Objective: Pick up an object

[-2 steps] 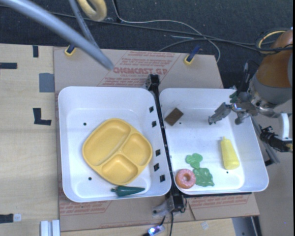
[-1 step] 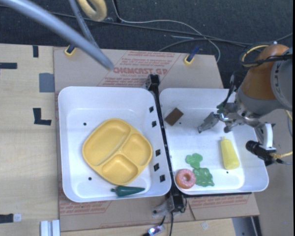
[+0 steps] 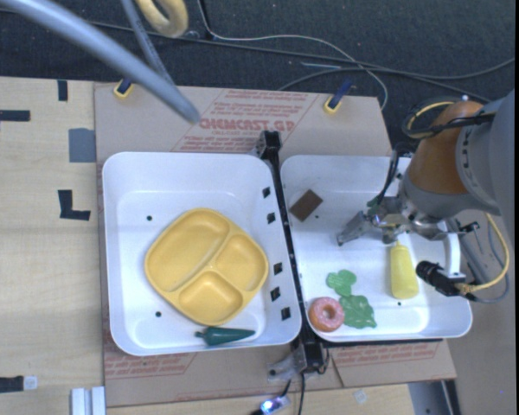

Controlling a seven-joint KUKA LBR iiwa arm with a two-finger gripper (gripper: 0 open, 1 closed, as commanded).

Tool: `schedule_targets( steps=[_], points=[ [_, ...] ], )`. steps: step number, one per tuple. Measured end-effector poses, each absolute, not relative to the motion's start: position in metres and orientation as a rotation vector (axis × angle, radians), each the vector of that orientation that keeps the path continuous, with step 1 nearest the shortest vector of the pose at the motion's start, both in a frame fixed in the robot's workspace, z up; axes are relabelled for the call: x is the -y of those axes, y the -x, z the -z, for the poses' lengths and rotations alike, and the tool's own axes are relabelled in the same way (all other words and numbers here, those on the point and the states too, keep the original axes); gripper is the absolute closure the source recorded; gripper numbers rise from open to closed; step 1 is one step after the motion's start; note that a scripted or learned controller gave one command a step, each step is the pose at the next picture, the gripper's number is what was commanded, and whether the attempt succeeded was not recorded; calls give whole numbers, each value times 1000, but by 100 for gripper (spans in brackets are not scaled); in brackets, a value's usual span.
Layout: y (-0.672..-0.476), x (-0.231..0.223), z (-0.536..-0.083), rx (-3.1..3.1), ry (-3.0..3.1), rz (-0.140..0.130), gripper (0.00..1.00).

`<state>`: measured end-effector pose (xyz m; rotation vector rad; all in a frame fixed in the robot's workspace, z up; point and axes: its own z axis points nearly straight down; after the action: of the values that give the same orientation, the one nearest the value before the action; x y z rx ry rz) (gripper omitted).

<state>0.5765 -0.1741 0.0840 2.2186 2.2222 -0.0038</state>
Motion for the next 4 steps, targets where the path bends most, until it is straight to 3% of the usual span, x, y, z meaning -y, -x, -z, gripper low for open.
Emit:
schedule_targets(
  steps=[1, 4],
  points=[
    [-578, 174, -98, -2222, -2216, 0, 100],
    [-565, 155, -273, -2222, -2215, -4, 100]
  ],
)
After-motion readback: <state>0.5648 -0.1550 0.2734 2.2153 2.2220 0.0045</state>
